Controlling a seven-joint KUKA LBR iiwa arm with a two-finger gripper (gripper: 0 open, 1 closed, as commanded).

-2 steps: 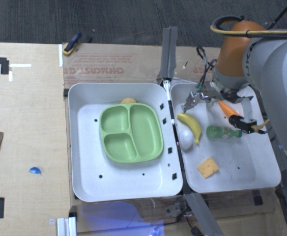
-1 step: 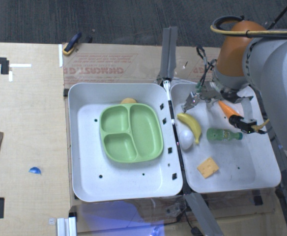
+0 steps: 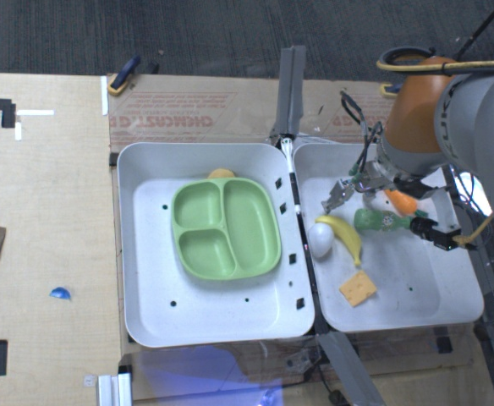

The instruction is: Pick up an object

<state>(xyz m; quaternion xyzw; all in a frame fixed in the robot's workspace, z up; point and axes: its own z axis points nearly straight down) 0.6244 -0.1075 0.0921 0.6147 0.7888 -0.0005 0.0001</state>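
Observation:
In the right bin (image 3: 450, 307) lie a yellow banana (image 3: 345, 236), a white egg-shaped ball (image 3: 320, 238), a green bottle-like object (image 3: 376, 220), an orange carrot-like piece (image 3: 401, 201) and a tan square cracker (image 3: 358, 289). My gripper (image 3: 342, 194) hangs low over the upper left part of this bin. It is just above the banana's upper end and left of the green object. Nothing shows in its grasp. The wrist partly hides the orange piece.
The left bin (image 3: 145, 294) holds a green divided plate (image 3: 227, 227) with a small yellow item (image 3: 222, 174) behind its far rim. A metal divider (image 3: 293, 100) rises between the bins. Cables (image 3: 450, 235) trail over the right bin's right side.

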